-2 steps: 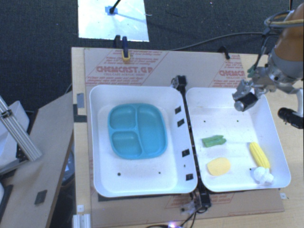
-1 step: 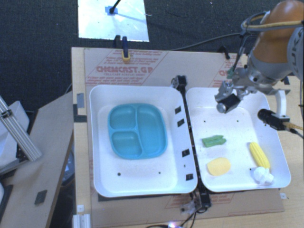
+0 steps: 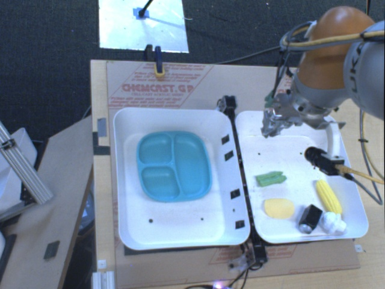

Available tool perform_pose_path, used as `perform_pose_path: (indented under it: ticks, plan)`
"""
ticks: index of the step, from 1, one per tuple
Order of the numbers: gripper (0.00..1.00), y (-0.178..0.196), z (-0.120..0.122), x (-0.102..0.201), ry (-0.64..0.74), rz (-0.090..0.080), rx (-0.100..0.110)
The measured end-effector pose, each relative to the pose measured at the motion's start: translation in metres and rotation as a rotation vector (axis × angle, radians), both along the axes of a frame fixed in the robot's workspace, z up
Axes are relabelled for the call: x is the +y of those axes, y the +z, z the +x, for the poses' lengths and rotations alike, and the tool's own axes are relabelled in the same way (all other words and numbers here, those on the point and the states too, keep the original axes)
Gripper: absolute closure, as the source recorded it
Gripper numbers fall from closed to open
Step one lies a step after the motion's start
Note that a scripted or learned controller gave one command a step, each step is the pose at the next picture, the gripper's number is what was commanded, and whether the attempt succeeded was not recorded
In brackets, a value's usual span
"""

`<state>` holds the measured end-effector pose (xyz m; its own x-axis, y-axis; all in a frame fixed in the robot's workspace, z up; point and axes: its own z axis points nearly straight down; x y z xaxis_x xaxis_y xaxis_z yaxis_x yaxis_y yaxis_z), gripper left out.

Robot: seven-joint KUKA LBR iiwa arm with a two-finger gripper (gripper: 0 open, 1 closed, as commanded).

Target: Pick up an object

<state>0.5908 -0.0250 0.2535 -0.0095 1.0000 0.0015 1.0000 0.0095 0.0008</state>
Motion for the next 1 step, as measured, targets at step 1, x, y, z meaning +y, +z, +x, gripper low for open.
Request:
perform_pose_path:
  ticks: [1]
  plan:
    - [1.0, -0.0164, -0.0164, 0.0531, 0.0, 0.001, 0.001]
